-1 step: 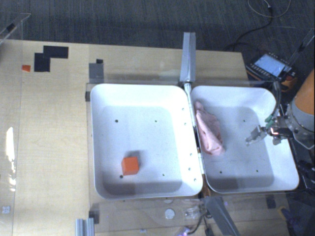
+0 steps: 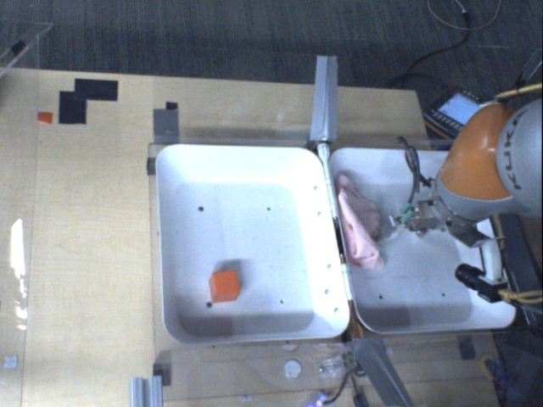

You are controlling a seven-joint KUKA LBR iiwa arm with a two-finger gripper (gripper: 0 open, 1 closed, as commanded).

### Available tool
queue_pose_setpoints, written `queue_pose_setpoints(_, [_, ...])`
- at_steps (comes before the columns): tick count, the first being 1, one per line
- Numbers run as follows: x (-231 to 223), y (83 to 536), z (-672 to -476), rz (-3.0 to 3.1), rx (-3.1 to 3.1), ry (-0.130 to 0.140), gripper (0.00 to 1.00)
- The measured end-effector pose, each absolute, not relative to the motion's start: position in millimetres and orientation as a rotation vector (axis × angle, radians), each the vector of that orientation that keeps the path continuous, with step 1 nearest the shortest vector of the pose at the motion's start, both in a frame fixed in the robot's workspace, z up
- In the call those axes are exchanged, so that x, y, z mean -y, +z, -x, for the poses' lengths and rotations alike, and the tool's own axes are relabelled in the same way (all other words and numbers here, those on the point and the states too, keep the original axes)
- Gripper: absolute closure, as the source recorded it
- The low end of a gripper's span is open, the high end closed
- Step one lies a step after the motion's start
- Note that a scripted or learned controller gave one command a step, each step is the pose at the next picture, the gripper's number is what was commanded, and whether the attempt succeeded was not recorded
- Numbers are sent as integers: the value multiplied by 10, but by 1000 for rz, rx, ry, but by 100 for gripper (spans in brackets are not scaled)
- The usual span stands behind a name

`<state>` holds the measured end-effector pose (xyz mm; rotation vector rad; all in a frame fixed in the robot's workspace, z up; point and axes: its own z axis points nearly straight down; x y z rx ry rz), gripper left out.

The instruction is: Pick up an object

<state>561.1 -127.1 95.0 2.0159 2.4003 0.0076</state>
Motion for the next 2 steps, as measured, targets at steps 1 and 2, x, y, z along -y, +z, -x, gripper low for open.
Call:
queue_pose_setpoints(1, [938, 886, -6254, -2163, -2265, 9, 0])
queue_pose_setpoints(2, [1163, 1753, -6139, -2161, -2267, 9, 0])
